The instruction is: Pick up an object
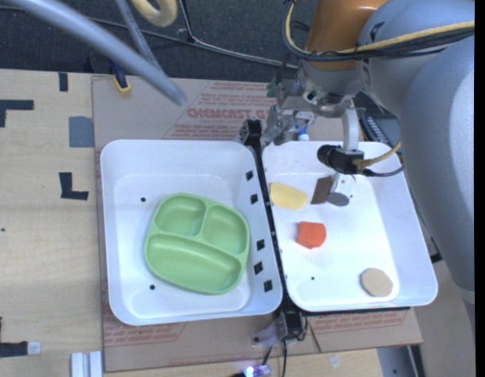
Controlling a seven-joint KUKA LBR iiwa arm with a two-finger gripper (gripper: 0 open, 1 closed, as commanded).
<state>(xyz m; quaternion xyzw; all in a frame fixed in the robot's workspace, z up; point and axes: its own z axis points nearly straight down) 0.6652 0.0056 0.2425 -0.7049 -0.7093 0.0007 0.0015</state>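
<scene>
Hand point(334, 192): low in the right bin point(399, 234); grip state hard to tell.
Yellow piece point(288, 196): just left of it.
Orange block point(310, 235): below it.

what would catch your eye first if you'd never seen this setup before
The big grey arm with its orange band looms over the right bin, its gripper low beside a yellow piece. In the left bin lies a green divided plate. An orange-red block and a tan disc sit in the right bin.
</scene>
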